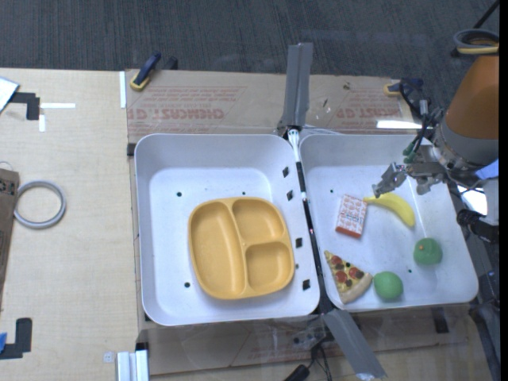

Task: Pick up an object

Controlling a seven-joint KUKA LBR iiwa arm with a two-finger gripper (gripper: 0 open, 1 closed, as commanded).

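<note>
I see the hand [405, 178] low over the right bin [452, 292], near its back right part, with the arm [475, 105] coming in from the right and its orange band above the wrist. The hand points down and toward the left. Its fingers [387, 182] stand a narrow way apart, as far as I can make out, and nothing sits between them. The near fingertip is just beside the stem end of the banana [394, 207], close enough that I cannot tell whether it touches.

The banana lies on the bin floor, slanting down to the right from the hand. Left of it lies a small red and white box [351, 215]. In the front of the bin I see a pizza slice [347, 276], a green ball [388, 286] just right of it, and a green apple [428, 252] further right, below the banana's far end.

The left bin [159, 213] holds a yellow divided tray [240, 247]. On the table [71, 292] to the left lies a tape roll [37, 204].
</note>
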